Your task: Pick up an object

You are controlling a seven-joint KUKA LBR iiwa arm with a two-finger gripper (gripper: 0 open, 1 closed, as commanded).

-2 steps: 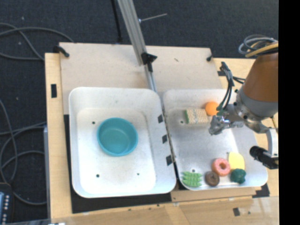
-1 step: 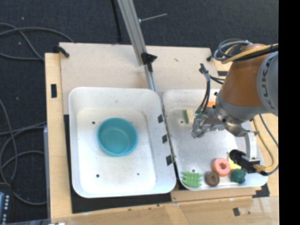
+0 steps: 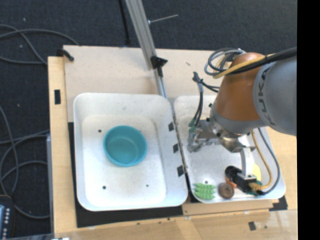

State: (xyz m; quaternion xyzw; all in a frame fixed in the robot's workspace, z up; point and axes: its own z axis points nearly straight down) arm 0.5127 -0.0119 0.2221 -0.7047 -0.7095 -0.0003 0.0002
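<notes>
In the camera view, looking down at a slant, you see a pale wooden surface (image 3: 110,69) carrying two shallow white bins side by side. The left bin (image 3: 87,109) holds a teal bowl (image 3: 125,145), upright with its mouth open to the camera. It sits a little left of the bin's middle, well apart from every wall. The right bin (image 3: 187,106) is largely covered by your arm (image 3: 280,94), which reaches in from the right, grey with a bulging orange band above the wrist. The gripper (image 3: 199,139) hangs low over the left half of the right bin, near the wall it shares with the left bin. From this angle it reads as a knot of metal, and you cannot tell how far open it is or whether it has hold of anything. Along the near edge of the right bin lie two small things, a green ridged piece (image 3: 203,190) and, just beside it on its right, a brown round piece (image 3: 227,190). Both rest on the bin floor, apart from the gripper. Judged from this, the pick is not yet done: every candidate lies in its bin, and the bowl is in the other bin from the gripper. The whole grasp appears to be left: settle over one thing, close on it and lift it clear.
</notes>
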